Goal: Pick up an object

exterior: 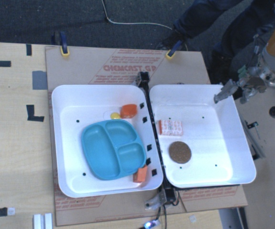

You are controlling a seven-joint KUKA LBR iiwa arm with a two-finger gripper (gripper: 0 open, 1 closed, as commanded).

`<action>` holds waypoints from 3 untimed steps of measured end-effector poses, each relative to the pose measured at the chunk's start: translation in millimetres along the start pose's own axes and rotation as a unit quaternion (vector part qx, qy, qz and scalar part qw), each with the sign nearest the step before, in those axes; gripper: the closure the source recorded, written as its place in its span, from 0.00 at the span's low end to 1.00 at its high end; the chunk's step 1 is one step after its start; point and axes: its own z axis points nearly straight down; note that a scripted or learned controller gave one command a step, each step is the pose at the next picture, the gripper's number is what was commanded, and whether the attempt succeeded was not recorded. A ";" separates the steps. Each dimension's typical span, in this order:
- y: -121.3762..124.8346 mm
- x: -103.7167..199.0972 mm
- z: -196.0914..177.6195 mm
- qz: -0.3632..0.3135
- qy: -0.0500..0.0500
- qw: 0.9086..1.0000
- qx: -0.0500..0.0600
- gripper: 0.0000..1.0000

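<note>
Nearest the camera, at the near edge of the left bin (61, 128), a small orange block (140, 175) lies wedged against the near right corner of the blue divided plate (113, 148). At the far rim of that plate sit a second orange piece (128, 110) and a small yellow item (114, 115) just beside it.

The right bin (232, 151) carries two candidates: a round brown disc (180, 152) near the middle, and a flat red-and-white packet (170, 127) just beyond it, close to the divider. The two lie near each other but apart.

The gripper (223, 95) hangs over the far right corner of the right bin, well apart from every object. Whether its fingers are spread or closed cannot be told from this view (they appear as one grey point), and nothing shows between them.

Recommended procedure for the step in hand, the approach:
1. Select the brown disc; it stands free of walls and neighbours.
2. Travel left and toward the near side until centred over it.
3. Confirm the fingers are spread before descent.
4. Descend vertically so that the fingers straddle the disc.

Avoid the packet: it looks flat and is likely to slip.
</note>
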 end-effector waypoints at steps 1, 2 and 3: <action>1.7 0.2 -4.5 -0.001 -0.001 1.000 -0.004 0.00; 8.1 2.7 41.8 -0.001 -0.001 1.000 -0.002 0.00; 8.1 4.7 107.2 -0.001 -0.001 1.000 -0.001 0.00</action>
